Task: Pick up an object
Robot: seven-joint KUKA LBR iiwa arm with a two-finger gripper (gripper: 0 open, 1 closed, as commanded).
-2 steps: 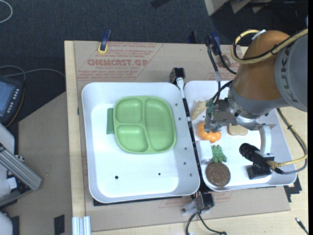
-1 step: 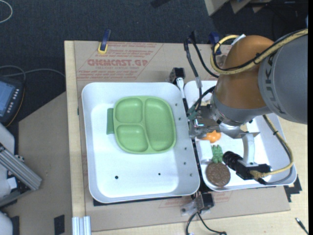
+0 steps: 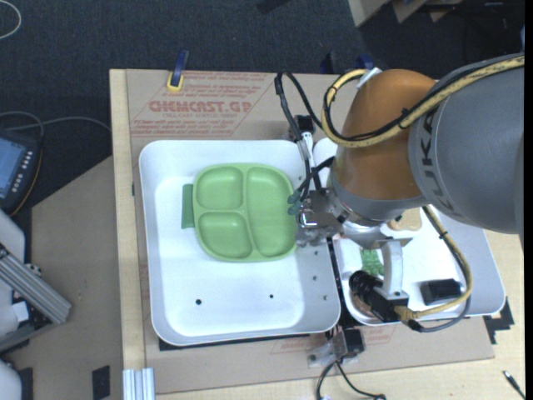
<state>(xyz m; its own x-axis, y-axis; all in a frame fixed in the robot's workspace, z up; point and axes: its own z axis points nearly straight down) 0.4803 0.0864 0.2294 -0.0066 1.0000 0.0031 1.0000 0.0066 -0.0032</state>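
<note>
Fingers hidden under the wrist (image 3: pixel 365 222) over the right bin (image 3: pixel 487 267), opening cannot be told; green divided plate (image 3: pixel 241 212) lies in left bin (image 3: pixel 166 252).

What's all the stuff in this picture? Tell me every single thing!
left bin: one, white, on the bench
right bin: one, white, beside it, partly under the arm
divided plate: one, light green, in the left bin
flat piece: one, darker green, poking out under the plate's left edge
small green thing: one, right bin, mostly hidden
black block: one, right bin
clamp: one, yellow and blue, bench's far edge
arm: one, grey with orange band, from the right
hand: one, at the plate's right edge
</note>
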